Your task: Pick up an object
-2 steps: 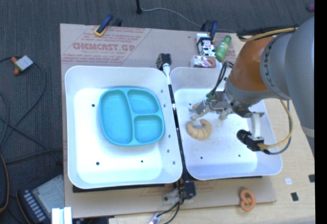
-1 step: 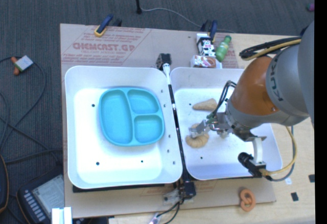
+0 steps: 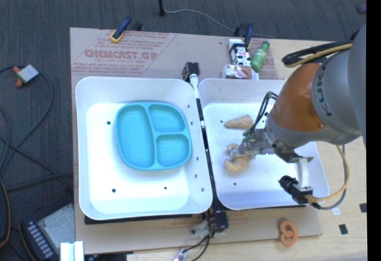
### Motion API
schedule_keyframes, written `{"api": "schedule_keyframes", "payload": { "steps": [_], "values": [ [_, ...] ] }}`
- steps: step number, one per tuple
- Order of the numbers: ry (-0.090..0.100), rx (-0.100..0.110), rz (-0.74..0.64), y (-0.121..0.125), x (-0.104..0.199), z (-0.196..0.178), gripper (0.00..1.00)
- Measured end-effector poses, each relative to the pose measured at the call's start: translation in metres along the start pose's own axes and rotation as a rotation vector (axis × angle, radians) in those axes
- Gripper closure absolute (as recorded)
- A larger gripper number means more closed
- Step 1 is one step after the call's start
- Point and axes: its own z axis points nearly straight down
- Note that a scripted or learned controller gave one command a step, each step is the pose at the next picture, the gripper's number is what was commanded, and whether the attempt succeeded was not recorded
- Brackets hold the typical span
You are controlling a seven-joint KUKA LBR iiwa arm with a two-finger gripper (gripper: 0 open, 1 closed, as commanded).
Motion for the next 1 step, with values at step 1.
{"api": "schedule_keyframes", "payload": {
  "steps": [1],
  "values": [
    [0.005, 0.011, -0.004, 0.0695, 0.0302, -0.0859, 1.0]
  ]
}}
